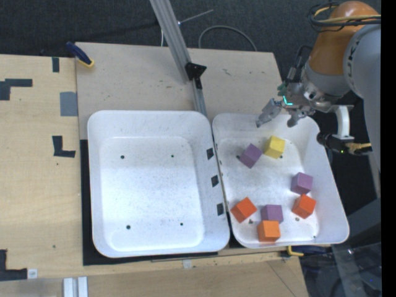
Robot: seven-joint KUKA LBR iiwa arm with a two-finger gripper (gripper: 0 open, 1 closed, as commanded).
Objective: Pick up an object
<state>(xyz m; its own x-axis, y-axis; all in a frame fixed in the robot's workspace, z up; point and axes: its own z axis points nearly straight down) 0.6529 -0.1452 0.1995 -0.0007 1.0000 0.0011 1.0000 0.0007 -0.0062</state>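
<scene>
The hand (279,114) is hovering spread over the right bin's (327,184) far end, gripping nothing. A yellow cube (275,146) is lying just below it, beside a purple cube (250,155)

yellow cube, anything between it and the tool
Nothing visible. The tool hangs open above the right bin's far end, and the yellow cube lies just below it in the view. The purple cube sits beside it, not between.

From where I stand, nothing here carries readable words, numbers or brand marks, neither the desk (142,79), the bins, nor the blocks
</scene>
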